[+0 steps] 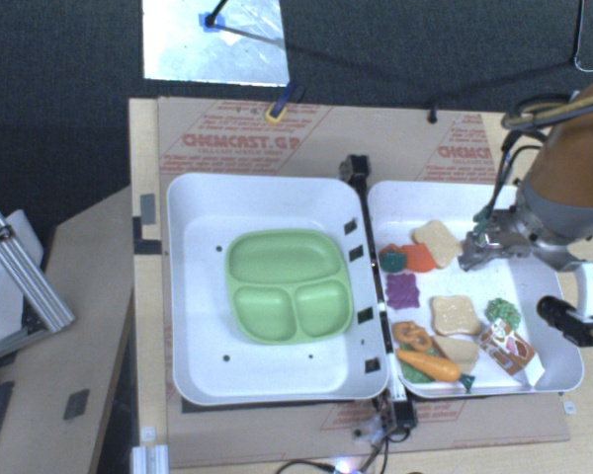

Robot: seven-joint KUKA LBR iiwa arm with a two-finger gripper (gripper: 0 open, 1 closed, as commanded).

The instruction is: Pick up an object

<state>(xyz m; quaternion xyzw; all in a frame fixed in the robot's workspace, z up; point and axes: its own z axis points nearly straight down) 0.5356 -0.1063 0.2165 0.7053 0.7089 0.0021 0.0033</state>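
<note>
While the gripper [471, 256] hovers over the right bin [558, 378], jaw state indeterminate, that bin holds nine food items, including two bread slices [455, 314] and one carrot [430, 365]. One green tray [287, 284] occupies the left bin [193, 294].

You have a green divided plate [285, 286] centred in the left bin [193, 265]. A printed cardboard sheet [239, 131] underlies both bins on your desk [89, 294]. A reflective square panel [214, 26] lies beyond.

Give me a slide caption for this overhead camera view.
Claw hovers over toy food in right bin; green tray in left bin.
</note>
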